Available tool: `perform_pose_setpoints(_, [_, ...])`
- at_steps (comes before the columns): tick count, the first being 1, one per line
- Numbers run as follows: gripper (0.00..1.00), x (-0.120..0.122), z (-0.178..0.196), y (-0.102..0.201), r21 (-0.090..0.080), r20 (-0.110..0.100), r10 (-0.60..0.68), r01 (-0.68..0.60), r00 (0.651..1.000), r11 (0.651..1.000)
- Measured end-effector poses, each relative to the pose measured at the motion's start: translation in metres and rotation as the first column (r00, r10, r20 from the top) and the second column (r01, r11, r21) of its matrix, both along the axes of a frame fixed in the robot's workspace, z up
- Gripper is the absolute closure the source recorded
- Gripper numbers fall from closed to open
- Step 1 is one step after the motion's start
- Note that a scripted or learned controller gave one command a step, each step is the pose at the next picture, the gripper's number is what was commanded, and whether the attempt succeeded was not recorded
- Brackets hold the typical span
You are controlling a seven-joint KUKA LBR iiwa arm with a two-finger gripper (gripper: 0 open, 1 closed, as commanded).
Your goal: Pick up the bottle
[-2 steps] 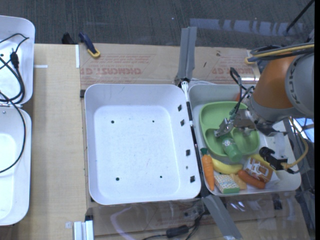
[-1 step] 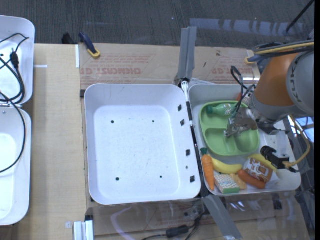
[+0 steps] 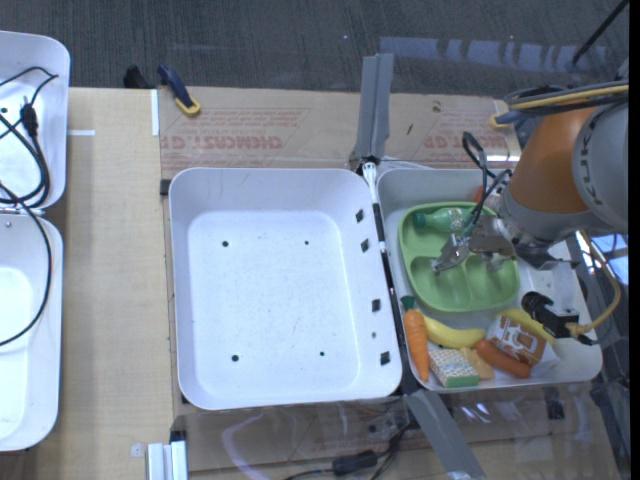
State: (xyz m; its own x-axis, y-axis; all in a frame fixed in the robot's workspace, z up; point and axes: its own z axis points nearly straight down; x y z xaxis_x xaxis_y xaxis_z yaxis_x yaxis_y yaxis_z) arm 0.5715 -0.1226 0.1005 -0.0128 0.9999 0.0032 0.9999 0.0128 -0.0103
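Two bins (image 3: 185, 268): jaws (image 3: 450, 258), open and holding nothing, hover over the green tray (image 3: 480, 288) near the bottle (image 3: 445, 218).

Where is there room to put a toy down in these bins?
The left bin is bare white floor from wall to wall. The right bin is crowded: green tray, green bottle, carrot, banana, with the pincer over the tray.

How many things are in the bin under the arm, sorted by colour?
Green: 2, the bottle and the sectioned plate
Orange: 1, the carrot
Yellow: 1, the banana
Total: 4, leaving out the mixed-colour pieces along the near edge, too small to sort.
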Motion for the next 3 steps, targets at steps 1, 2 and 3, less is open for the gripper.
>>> perform_pose_setpoints(1, [1.0, -0.0009, 0.0059, 0.0016, 0.003, -0.007, 0.0, 0.0, 1.0, 1.0])
perform_pose_setpoints(2, [0.0, -0.0006, 0.0065, -0.0001, 0.0, -0.005, -0.001, 0.001, 1.0, 1.0])
perform_pose_setpoints(3, [1.0, -0.0013, 0.0128, 0.0009, 0.003, -0.011, -0.002, 0.002, 1.0, 1.0])
